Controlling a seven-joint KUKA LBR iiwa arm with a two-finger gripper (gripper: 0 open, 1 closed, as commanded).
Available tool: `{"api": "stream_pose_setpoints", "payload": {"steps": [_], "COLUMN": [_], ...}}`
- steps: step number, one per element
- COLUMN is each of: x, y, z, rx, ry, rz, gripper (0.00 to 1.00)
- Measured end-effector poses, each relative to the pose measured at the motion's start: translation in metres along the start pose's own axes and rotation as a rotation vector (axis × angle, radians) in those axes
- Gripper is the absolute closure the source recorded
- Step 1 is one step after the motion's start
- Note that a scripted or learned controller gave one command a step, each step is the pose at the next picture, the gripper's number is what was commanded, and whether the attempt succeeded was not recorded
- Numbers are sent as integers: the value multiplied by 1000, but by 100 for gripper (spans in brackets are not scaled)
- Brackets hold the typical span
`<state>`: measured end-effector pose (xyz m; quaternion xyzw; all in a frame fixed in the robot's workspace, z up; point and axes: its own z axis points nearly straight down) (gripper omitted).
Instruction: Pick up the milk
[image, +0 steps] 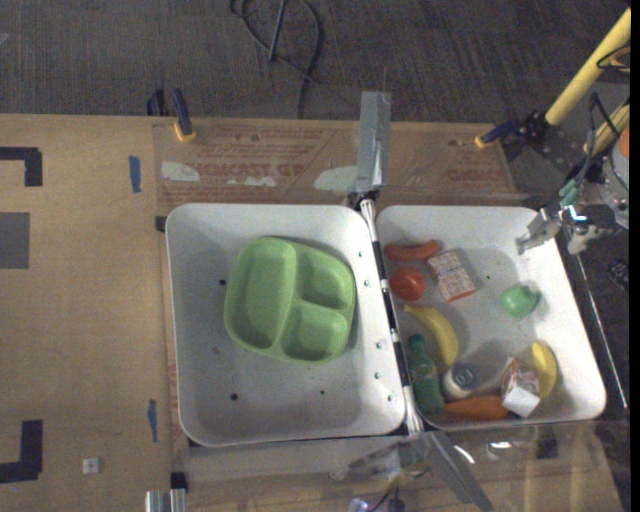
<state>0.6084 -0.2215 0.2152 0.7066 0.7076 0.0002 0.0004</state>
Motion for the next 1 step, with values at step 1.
{"api": "stream_pose_setpoints", "payload": {"steps": [1], "x": [11], "y": [-42], "z": [116], "rx": [0], "ry": [1], "rz": [-3], "gripper": [0]}}
